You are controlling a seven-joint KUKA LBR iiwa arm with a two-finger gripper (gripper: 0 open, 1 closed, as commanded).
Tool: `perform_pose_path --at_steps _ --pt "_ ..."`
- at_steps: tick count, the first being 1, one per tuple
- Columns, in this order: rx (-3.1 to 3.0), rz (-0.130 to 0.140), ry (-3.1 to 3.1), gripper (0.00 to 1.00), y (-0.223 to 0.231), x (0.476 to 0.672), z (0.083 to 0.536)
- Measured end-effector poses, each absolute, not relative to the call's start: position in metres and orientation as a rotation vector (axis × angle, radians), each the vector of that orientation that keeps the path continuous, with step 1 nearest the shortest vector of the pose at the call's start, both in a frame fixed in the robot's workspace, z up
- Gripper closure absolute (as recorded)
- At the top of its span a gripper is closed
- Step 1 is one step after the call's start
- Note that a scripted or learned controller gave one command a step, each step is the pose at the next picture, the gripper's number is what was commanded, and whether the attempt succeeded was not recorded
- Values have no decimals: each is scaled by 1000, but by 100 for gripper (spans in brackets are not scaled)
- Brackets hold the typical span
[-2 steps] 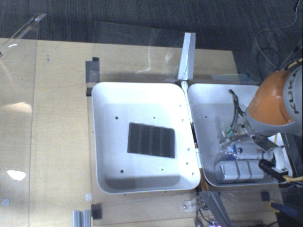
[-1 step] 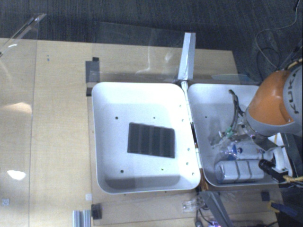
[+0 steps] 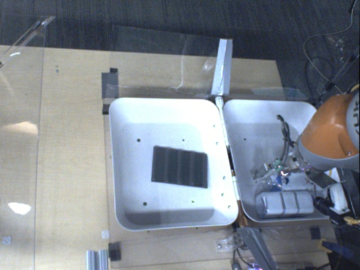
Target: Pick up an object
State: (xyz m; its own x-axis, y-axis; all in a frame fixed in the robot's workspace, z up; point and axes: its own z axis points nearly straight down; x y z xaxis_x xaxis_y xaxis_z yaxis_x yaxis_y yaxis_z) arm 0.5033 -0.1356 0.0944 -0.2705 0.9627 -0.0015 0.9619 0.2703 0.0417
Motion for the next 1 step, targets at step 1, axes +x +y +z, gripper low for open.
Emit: perform_pose_path --at_steps 1 --pt "1870 65 2486 100 -130 508 107"
